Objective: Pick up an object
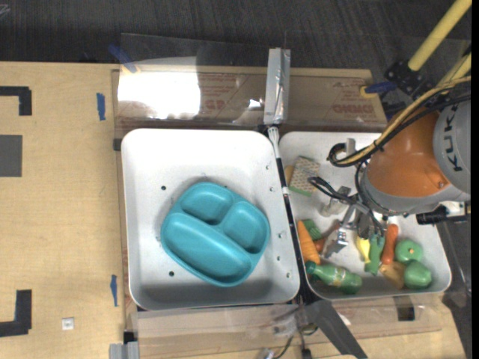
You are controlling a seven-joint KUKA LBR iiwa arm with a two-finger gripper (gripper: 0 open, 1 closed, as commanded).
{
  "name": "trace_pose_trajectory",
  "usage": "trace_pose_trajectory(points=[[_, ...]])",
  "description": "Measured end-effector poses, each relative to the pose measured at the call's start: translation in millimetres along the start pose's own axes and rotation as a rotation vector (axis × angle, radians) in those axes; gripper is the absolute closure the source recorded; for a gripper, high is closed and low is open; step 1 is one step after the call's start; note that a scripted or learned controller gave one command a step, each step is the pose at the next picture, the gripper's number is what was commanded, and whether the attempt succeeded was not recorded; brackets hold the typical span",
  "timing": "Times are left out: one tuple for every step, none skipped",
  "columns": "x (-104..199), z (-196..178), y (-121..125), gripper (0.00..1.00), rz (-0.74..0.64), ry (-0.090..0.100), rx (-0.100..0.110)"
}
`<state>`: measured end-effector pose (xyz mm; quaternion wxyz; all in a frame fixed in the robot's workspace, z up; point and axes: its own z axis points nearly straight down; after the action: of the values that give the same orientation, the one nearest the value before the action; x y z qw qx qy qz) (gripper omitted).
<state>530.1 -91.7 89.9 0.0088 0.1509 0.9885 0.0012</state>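
- The pale wooden worktop [60, 200] carries black tape marks along its left edge and bits of blue tape nearer the bins.
- The left shallow white plastic bin [142, 163] holds a turquoise three-compartment plastic plate [215, 232], lying slightly right of the bin's middle and turned at an angle.
- A clear plastic sheet [194, 88] lies beyond the left bin, and an upright silvery divider [276, 84] stands at the far end of the seam between the bins.
- The right shallow white plastic bin [314, 144] holds a speckled beige card [302, 175] at its far left and, along its near side, a heap of toy vegetables: an orange carrot [308, 244], a green cucumber-like piece [334, 276], and green rounded pieces [412, 264] at the right.
- The gripper [346, 234] hangs over that heap, low in the right bin, under the arm's orange band [408, 167]. Whether its fingers are spread or closed, or hold anything, I cannot tell.
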Motion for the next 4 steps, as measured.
trace_pose_trajectory(points=[[1,0,-34,0.0,-0.241,0.002,0.002],[34,-1,-38,0.0,-0.059,-0.006,0.001],[20,-1,-48,0.0,-0.081,0.003,0.001],[4,0,-142,0.0,-0.062,-0.003,0.006]])
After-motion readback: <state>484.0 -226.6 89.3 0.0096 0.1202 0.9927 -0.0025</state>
